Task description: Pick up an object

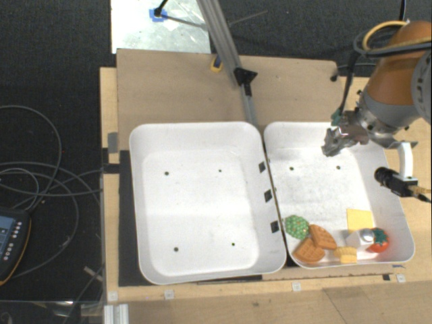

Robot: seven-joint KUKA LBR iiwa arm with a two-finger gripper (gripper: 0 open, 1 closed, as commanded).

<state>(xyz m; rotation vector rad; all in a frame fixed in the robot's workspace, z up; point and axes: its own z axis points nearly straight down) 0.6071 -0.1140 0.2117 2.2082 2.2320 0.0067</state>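
objects [334,237]: right bin's near end | gripper [333,142]: far end, well apart | grip state: cannot tell

bins [202,201]: smooth white plastic, faint sheen
table [283,86]: matt brown board, like wood or fibreboard
floor [54,46]: dark, rough carpet
pole [219,25]: grey brushed metal
claw [335,142]: dull grey metal
toys [317,238]: plastic, moulded texture, slightly glossy

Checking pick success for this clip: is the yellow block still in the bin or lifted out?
In the bin. The yellow block lies on the right bin's floor, apart from the gripper hovering nearer the far wall.
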